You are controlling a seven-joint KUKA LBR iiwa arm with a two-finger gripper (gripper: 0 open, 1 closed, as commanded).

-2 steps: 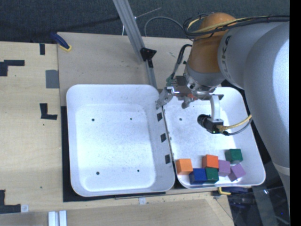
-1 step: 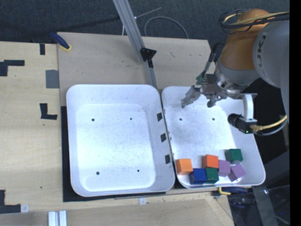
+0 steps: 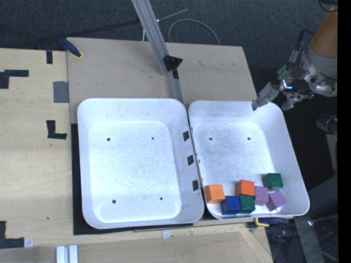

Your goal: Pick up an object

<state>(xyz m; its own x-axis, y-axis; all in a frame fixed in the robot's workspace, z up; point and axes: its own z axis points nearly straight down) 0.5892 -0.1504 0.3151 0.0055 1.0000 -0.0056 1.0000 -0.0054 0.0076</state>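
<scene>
Several small blocks lie clustered at the near end of the right bin (image 3: 274, 141): an orange block (image 3: 214, 193), a second orange block (image 3: 245, 188), a blue block (image 3: 231, 204), a green block (image 3: 247, 203), a dark green block (image 3: 272, 180) and two purple blocks (image 3: 261, 194) (image 3: 277, 200). My gripper (image 3: 276, 100) hangs over the bin's far right corner, well away from the blocks. Its fingers (image 3: 264, 97) are open with nothing between them.
The left bin (image 3: 88, 147) sits beside the right one. A slanted metal rail (image 3: 153, 26) with a black clamp (image 3: 173, 63) runs down to where the bins meet. A thin cable loop (image 3: 192, 29) lies behind. A blue and yellow tool (image 3: 71, 48) rests far left.
</scene>
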